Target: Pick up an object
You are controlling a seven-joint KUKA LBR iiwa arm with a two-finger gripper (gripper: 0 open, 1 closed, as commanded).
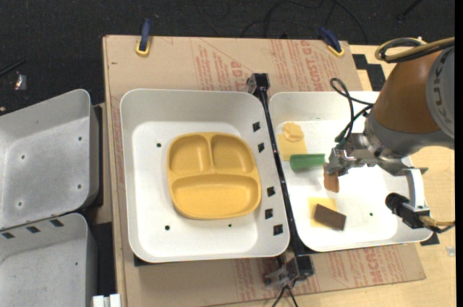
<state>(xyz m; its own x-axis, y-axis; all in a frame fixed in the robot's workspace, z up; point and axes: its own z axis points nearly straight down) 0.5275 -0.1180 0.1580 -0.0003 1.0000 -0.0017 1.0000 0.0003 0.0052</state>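
In the right bin (376,233) lie a pale yellow piece (291,132), a green cylinder (307,161), a small brown block (331,183) and a yellow block with a dark brown top (328,215). My gripper (337,165) hangs low over the middle of this bin. It is right at the green cylinder's right end and directly above the small brown block. The arm's orange band (409,99) rises behind it and hides part of the bin's right side.
The left bin (145,226) holds a yellow divided plate (213,175). A black divider with clips (269,153) runs between the bins. Grey metal trays (43,153) sit off the bench at the left.
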